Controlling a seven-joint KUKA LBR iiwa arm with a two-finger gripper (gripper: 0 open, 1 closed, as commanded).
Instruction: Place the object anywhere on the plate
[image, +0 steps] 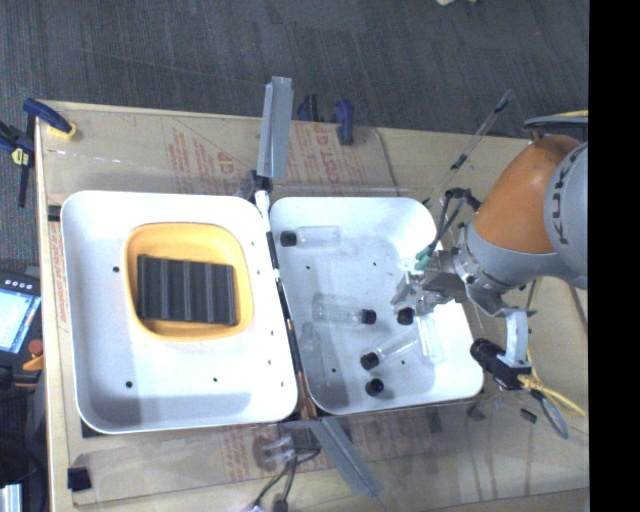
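Clear vials (345, 314) lie scattered beside the gripper (418, 297)

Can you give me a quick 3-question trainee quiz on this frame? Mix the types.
1. True or false: the yellow plate sits in the right bin.
2. Which bin holds the clear vials with black caps? A) left bin B) right bin C) both
3. Fill in: the gripper is over the ___ bin, near its right-hand side in this view.

Key:
1. False; it sits in the left bin.
2. B
3. right
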